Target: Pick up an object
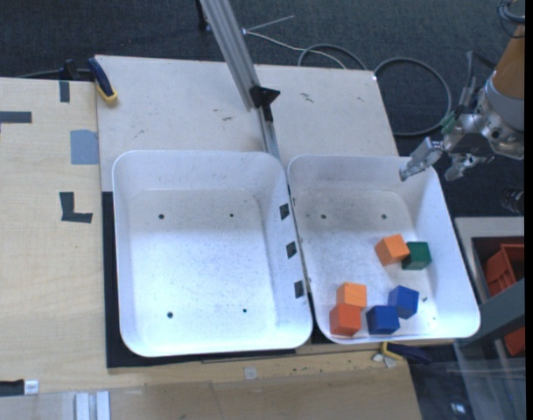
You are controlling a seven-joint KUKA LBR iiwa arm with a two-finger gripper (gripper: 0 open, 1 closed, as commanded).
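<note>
the gripper (pixel 434 158) hangs over the top right rim of the right bin (pixel 336 169), jaws spread with nothing between them. nearest below them lie an orange block (pixel 391 249) touching a green block (pixel 417 255). further down the bin sit a blue block (pixel 404 300), another blue block (pixel 383 319), and two more orange blocks (pixel 348 308). i judge the orange and green pair the closest target, straight down the bin from the jaws.

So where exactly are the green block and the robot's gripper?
green block (pixel 417 255), camera view, its top face.
gripper (pixel 435 158), camera view, midway between its fingertips, above the right bin's far corner.
</note>
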